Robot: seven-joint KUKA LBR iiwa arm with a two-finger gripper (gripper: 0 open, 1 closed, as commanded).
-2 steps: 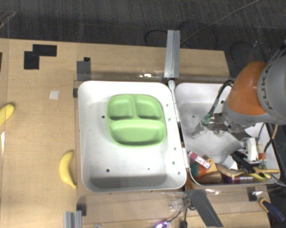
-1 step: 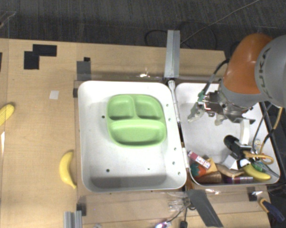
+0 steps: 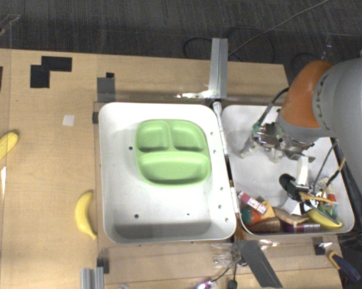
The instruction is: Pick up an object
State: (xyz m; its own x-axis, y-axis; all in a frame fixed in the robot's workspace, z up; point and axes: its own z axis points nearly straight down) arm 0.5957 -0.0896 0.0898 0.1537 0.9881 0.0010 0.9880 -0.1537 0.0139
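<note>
Two white bins sit on the tabletop [image 3: 49, 221]; the gripper [image 3: 276, 142] hovers in the right bin [image 3: 241, 125], jaw state indiscernible. Approach step: candidate objects [image 3: 286, 212] cluster at 6 o'clock, requiring descent there.

A robotics lab: wooden bench [image 3: 49, 221] with metal framing, cables, two white bins [image 3: 109, 161].

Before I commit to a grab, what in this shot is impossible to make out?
- Gripper: the wrist and orange band above cover it in the camera view; whether it is open or shut is unclear.
- Pile of objects in the right bin: small and overlapping; single items are hard to separate.
- Right bin's far right side: hidden under the arm.
</note>
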